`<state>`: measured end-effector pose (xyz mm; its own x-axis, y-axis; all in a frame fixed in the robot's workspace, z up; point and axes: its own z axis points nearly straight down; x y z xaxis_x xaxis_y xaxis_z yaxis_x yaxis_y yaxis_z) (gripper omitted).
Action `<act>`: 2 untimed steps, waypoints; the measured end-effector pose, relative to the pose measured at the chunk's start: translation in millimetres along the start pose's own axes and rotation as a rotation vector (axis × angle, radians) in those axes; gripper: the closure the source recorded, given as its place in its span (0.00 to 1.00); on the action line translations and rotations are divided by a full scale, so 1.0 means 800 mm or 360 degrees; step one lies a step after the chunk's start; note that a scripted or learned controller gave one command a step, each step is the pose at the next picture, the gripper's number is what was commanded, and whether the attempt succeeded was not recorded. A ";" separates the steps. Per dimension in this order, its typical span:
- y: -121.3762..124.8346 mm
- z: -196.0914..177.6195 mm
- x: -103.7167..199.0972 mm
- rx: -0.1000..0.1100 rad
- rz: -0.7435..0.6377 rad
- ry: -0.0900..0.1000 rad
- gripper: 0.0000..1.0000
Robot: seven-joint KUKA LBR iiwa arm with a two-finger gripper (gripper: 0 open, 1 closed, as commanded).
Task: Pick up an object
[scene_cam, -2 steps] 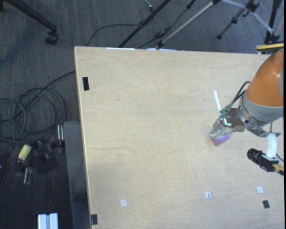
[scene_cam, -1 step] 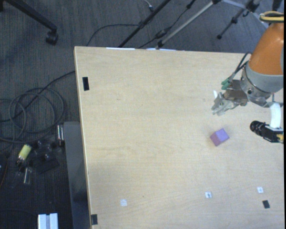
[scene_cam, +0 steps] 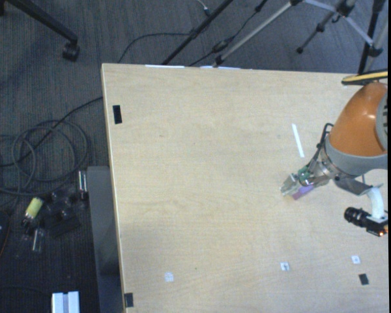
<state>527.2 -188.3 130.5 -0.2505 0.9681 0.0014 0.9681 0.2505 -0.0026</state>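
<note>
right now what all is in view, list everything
bench top: 1, pale wood, fills the middle and right
white stick: 1, white, lying on the bench left of the arm
black tape mark: 1, black, near the bench's left edge
small markers: a few, pale and dark, along the bench's lower part
cables: a coil, black, on the carpet at left
chair base: 1, black, upper left floor
stand legs: several, grey and black, top
arm: 1, orange and grey, right
claw: 1, greenish with a purple bit at its tip, low over the bench
</note>
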 end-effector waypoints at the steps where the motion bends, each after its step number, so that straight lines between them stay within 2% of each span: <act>1: -0.055 0.052 0.009 0.0001 0.0074 0.0002 1.00; 2: 0.084 -0.037 0.039 -0.0002 0.0104 -0.0002 1.00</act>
<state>584.8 -141.2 160.0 -0.1868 0.9824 -0.0003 0.9824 0.1868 -0.0014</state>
